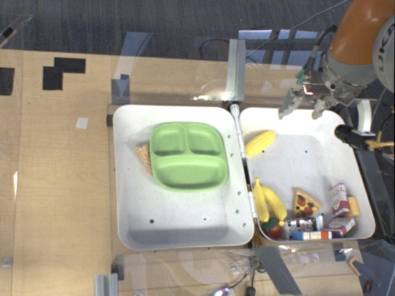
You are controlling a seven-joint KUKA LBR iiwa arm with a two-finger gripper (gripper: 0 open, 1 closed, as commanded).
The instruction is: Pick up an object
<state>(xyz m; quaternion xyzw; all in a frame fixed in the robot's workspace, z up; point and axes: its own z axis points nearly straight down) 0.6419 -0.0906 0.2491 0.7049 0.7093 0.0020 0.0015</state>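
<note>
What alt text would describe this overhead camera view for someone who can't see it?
A robot arm's open claw hovers over the back of the right bin, which holds a corn cob, bananas, a pizza slice and cans. The left bin holds a green divided plate.

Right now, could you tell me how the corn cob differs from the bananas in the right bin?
The corn cob lies alone near the right bin's far left wall; the bananas sit at the near end, beside the pizza slice and other small items. The corn cob is a single short piece lying aslant; the bananas are a longer, curved bunch. Both are yellow and rest close to the divider.
</note>
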